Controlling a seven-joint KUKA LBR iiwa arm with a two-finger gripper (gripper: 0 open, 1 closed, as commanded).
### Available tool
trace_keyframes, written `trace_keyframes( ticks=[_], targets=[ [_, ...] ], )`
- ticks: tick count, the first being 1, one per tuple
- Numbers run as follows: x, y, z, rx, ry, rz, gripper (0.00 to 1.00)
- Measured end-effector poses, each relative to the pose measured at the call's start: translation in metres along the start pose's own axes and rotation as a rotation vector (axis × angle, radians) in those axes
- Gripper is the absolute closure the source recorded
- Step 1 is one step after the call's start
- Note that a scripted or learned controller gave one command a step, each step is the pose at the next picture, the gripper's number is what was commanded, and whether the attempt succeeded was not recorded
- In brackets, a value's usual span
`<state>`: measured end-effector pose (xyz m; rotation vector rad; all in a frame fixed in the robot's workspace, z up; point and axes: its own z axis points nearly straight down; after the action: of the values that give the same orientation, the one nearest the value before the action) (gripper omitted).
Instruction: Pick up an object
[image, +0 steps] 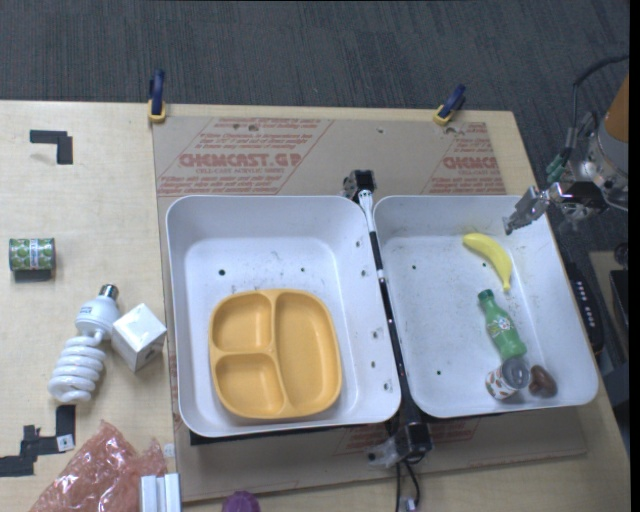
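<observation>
My end effector (527, 210) hangs at the far right rim of the right shallow white plastic bin (430, 385); whether it is spread or pressed together I cannot tell at this size.

Inside that bin, toward its far right corner, a smooth curved yellow banana (491, 256) lies just beside my end effector. Nearer the bin's front edge lies a green plastic bottle (500, 326) with a white label whose print is too small to read. At the front right corner sit a small round can with a grey lid (509, 379) and a dark brown rounded lump (542, 379).

The left white bin (190, 250) holds a glossy orange-yellow three-compartment tray (274, 353).

Under both bins lies a brown sheet (250, 150) printed in red "CHEMCAST", held at the bench's far edge by blue-and-yellow clamps (156, 97).

On the bench's left side rest a white spiral bulb (83, 345), a white cube (138, 336) and a green labelled can (31, 256).
</observation>
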<state>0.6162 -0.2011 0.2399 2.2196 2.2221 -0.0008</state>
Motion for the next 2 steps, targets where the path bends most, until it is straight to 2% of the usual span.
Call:
trace_keyframes(
  ticks=[1, 2],
  targets=[
    [0.023, -0.076, 0.146, 0.001, 0.001, 0.002, 0.00],
    [0.022, -0.075, 0.136, -0.002, -0.001, 0.004, 1.00]
  ],
)
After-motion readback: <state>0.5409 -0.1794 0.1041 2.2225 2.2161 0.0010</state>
